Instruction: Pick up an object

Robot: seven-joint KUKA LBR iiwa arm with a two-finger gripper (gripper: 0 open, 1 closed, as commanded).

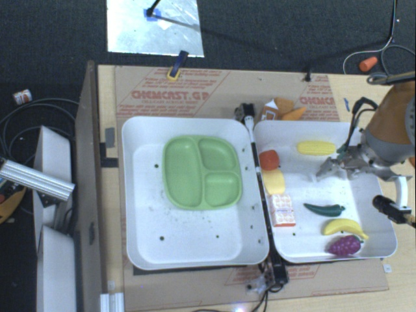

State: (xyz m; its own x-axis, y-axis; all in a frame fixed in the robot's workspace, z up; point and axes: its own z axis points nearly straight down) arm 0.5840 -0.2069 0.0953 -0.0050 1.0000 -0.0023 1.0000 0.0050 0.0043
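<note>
Over right bin (383,239) | gripper (328,169) hovers, fingers apart, holding nothing | step: likely approach | corn (316,148) just above-left, green pepper (325,208) below | next: descend onto one, then close

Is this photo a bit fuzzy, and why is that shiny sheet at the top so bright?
In the camera view, the whole picture is soft and grainy; the print on the cardboard is blurred. The shiny sheet on the dark floor catches glare. Both white bins are evenly lit with faint shadows, and the gripper looks smeared against the right bin.
</note>
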